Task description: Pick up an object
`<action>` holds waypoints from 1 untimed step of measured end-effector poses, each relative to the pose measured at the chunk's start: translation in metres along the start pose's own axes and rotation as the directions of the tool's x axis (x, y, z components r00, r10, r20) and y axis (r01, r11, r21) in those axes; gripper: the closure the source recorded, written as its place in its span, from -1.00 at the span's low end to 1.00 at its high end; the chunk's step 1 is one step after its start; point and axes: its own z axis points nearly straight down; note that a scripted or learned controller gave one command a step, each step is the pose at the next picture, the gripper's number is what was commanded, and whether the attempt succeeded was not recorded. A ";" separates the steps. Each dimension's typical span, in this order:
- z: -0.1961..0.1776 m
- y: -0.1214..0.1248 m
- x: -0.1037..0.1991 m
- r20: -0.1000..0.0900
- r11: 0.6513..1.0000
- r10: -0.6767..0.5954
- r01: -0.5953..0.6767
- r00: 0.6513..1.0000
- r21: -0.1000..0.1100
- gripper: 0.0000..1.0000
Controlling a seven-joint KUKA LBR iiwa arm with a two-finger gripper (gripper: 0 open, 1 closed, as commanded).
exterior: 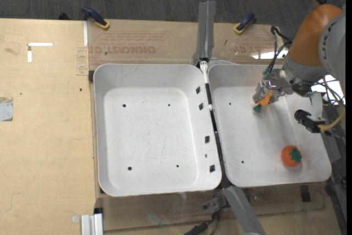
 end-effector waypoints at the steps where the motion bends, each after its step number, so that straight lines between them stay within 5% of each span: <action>1: -0.101 -0.060 0.033 -0.001 0.999 -0.037 0.037 0.999 -0.003 1.00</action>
